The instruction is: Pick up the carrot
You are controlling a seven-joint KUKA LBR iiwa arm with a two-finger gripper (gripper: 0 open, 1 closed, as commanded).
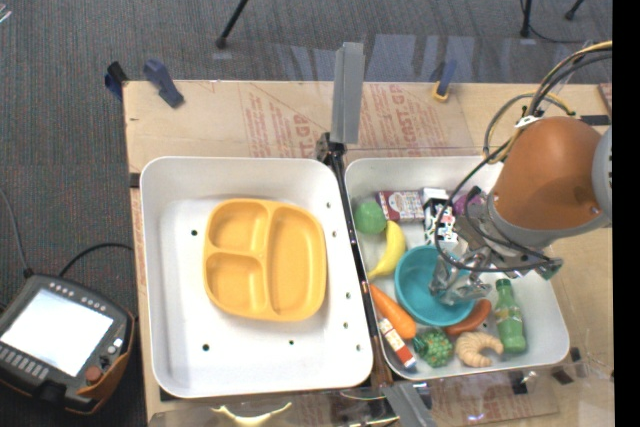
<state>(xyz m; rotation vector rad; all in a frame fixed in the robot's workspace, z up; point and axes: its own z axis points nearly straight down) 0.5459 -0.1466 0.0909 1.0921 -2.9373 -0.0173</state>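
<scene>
Near edge of right bin (555, 327): we note the carrot (393, 311) lying left of the teal bowl (415, 287). Gripper (455, 290) hangs over the bowl, right of the carrot, apart from it; jaw spread unclear to us.

Orange carrot (394, 312), diagonal, rt bin

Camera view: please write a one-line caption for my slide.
Robot hand over the teal bowl in the right bin; the carrot lies beside the bowl.
</scene>
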